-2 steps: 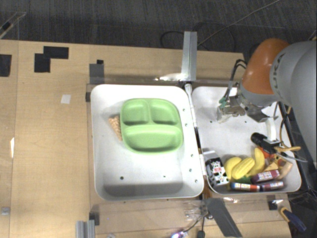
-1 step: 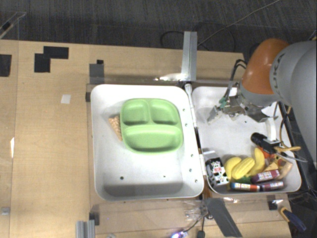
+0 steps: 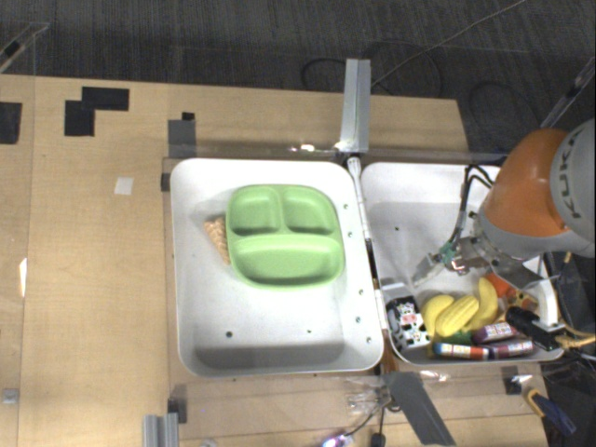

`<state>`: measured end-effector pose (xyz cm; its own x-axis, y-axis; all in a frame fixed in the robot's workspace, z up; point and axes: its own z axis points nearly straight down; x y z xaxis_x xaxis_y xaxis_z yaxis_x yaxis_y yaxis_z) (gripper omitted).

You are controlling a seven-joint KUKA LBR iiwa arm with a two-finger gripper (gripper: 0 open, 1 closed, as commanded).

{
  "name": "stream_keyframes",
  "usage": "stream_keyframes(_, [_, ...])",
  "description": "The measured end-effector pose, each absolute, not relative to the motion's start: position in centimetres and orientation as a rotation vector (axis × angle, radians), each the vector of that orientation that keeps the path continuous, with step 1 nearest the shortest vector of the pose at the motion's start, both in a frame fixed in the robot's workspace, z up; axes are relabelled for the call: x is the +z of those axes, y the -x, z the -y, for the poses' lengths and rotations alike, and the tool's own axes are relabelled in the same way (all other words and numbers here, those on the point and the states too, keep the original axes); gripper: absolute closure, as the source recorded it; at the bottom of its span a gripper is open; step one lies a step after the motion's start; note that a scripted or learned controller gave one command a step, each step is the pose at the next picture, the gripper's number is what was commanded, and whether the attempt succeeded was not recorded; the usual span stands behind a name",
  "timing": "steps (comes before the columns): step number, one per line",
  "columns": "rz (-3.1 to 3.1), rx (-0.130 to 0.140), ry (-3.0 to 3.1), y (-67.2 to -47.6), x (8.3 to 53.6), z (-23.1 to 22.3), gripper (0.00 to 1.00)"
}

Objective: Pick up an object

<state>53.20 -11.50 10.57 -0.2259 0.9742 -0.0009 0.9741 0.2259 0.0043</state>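
End effector: the end effector (image 3: 449,259) hangs low in the right bin (image 3: 410,203), just above the heap of things at its near end. Whether it is spread or pressed together I cannot tell from here, and nothing is visibly caught in it.
Arm: the grey arm (image 3: 549,194) with its orange band comes in from the right, over that bin's edge.
Task's things: a yellow banana-like toy (image 3: 456,313) lies just below the end effector, with a few markers (image 3: 484,349) along the near wall and a small dark-and-white item (image 3: 406,320) to their left.
Left bin: the left bin (image 3: 270,343) holds a green divided plate (image 3: 282,234), with a tan piece (image 3: 217,237) peeking out at its left edge.
Progress: by my judgement the pick is not done; everything lies in the bins, so grasp and lift are left.
Writing: none readable; any labels on the markers are too small.
Surface: the wooden surface (image 3: 84,277) carries black marks at the far left.
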Motion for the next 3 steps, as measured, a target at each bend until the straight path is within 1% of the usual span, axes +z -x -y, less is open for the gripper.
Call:
stream_keyframes(1, [-2.451,0.017,-1.941,-60.2,9.1,8.6,0.00])
stream_keyframes(2, [-2.552,0.011,-1.812,-63.9,9.0,9.2,0.00])
stream_keyframes(3, [-2.589,0.007,-1.765,-67.1,12.8,10.6,0.00])
